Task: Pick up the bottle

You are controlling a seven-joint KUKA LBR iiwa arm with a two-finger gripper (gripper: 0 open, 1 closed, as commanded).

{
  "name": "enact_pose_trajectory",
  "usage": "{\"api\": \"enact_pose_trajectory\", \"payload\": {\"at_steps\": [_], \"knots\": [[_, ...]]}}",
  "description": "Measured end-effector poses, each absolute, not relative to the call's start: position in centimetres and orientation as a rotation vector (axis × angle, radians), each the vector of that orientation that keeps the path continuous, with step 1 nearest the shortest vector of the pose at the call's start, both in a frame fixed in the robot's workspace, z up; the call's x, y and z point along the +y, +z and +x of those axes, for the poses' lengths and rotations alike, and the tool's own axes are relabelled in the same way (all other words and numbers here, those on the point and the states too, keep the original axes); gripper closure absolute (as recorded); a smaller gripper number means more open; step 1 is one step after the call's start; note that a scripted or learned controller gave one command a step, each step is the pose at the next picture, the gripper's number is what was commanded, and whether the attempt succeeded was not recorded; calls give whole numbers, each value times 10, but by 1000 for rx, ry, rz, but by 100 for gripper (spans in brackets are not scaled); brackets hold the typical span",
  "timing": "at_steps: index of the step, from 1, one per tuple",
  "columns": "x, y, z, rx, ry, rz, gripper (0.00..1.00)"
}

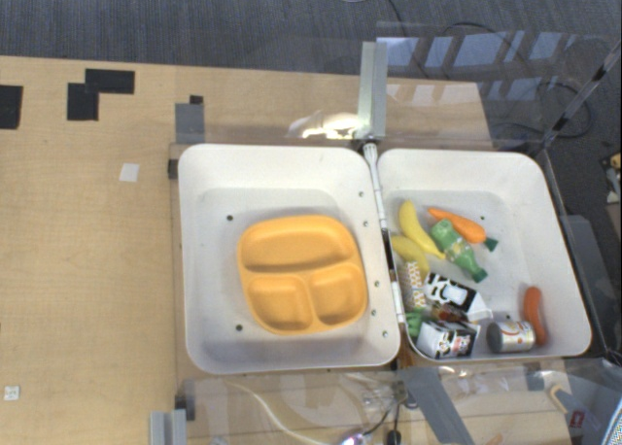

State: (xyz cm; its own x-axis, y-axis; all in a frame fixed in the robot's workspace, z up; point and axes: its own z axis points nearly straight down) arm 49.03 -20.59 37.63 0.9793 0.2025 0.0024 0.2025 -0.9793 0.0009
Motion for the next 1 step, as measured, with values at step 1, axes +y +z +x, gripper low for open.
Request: {"api": "enact_pose_trajectory", "payload": {"at_steps": [1], "knots": [[-206,406,487,323,6,3124,0]]}}
